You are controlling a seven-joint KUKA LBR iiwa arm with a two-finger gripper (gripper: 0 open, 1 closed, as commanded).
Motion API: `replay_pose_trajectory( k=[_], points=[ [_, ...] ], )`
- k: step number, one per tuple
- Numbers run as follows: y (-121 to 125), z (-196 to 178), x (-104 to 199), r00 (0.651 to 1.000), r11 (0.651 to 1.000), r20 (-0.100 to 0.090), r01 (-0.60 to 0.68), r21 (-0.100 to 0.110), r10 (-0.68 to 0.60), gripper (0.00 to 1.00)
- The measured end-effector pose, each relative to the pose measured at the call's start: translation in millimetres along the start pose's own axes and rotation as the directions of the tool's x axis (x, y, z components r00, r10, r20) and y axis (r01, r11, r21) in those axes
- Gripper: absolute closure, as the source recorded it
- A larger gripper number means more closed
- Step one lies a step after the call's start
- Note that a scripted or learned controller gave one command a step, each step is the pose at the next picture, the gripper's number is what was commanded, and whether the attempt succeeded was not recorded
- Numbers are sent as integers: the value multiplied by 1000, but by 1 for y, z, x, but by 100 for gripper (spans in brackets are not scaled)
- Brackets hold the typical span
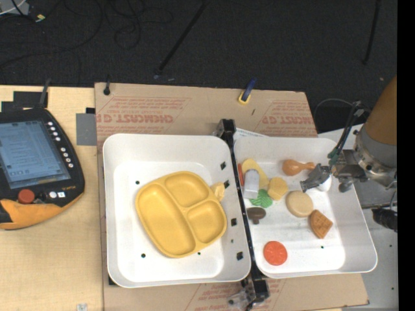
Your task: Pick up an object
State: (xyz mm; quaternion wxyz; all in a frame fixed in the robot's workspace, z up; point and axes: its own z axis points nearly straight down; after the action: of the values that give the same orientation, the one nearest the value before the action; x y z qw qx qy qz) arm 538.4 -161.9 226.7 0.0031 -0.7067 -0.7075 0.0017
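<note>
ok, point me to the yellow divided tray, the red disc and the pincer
yellow divided tray [181,212], camera view, point on the ridge where its compartments meet.
red disc [275,253], camera view, point on the middle of its top face.
pincer [318,177], camera view, point at its dark tip.

Left bin [123,167]: white plastic, smooth, faint sheen. Right bin [350,251]: same white plastic, smooth.
Divided tray [181,212]: yellow plastic, glossy, smooth.
Red disc [275,253]: matt, looks like plastic.
Cream round piece [299,203]: smooth, matt.
Brown wedge [320,224]: rough, textured surface.
Green piece [261,198]: glossy plastic look.
Sheet under the bins [194,109]: brown corrugated cardboard, matt, printed red lettering.
Bench top [52,258]: pale wood look, matt.
Control pendant [35,167]: dark plastic casing, glossy screen.
Gripper [322,175]: dark grey metal, dull finish.
</note>
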Motion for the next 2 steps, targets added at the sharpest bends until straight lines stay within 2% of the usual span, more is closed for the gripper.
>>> replay_pose_trajectory(
  k=[1, 2],
  points=[
    [-2, 65, 4, 1000, 1000, -1, 0, 2, 0, 0],
    [7, 124, 7, 1000, 1000, -1, 0, -1, 0, 0]
  ],
)
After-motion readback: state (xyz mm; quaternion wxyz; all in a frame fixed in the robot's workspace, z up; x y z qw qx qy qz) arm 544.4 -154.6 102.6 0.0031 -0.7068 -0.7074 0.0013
